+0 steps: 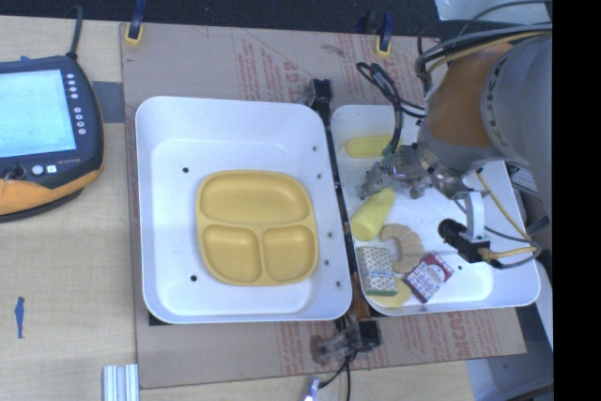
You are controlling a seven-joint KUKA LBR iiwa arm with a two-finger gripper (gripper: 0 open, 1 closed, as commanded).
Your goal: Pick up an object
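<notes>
The right white bin (507, 296) holds several small things. A yellow banana-like piece (366, 146) lies near its far left corner, and a yellow-green block (373, 213) lies by the left wall. Toward the near side sit a tan curved pastry piece (407, 242), a checkered packet (376, 269), a red packet (430, 277) and a pale yellow piece (392, 296) half under the packet. My gripper (399, 176) hangs low over the bin between the banana-like piece and the yellow-green block. The arm's grey wrist covers the bin's far right part.
The left white bin (164, 202) holds a yellow divided tray (255, 227). A teach pendant (42, 131) lies on the bench at the far left. Clamps (134, 22) hold the cardboard at the back edge.
</notes>
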